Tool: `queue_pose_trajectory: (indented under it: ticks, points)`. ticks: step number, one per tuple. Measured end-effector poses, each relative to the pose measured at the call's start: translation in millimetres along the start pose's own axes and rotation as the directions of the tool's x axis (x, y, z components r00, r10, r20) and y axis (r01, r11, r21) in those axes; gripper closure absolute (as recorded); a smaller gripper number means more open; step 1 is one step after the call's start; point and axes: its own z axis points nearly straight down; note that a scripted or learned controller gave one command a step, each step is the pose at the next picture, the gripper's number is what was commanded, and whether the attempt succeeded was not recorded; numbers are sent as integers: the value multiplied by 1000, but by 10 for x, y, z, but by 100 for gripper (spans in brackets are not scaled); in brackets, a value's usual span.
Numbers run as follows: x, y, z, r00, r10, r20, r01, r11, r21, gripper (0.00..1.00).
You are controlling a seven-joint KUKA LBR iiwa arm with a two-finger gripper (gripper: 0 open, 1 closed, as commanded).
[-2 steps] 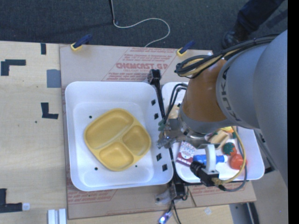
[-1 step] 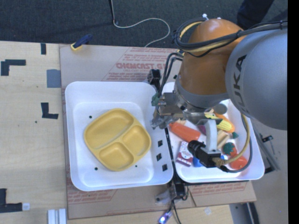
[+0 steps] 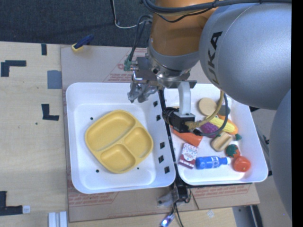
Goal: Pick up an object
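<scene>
Blue bottle (image 3: pixel 211 162) lies nearest, in the right bin (image 3: pixel 257 143). Pincer (image 3: pixel 140 92) hovers over the left bin's (image 3: pixel 71 126) far right corner; cannot tell its grip. Approach step, I judge; next it must choose a target and descend.

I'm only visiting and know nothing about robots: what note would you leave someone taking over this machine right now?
Gripper: hangs over the far right corner of the left white bin, carrying no visible object.
Yellow three-compartment plastic plate lies in that bin.
Blue plastic bottle, red toy tomato and other toy food lie in the right white bin.
Done: nothing picked.
Left: grasp and lift one object.
</scene>
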Motion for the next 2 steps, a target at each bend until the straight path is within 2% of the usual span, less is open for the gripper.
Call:
queue_pose_trajectory:
  ticks: [1,2]
  points:
    - [-793,-323,437,1000,15,5,-15,1000,13,100]
    - [15,161,-212,1000,0,0,0,1000,0,100]
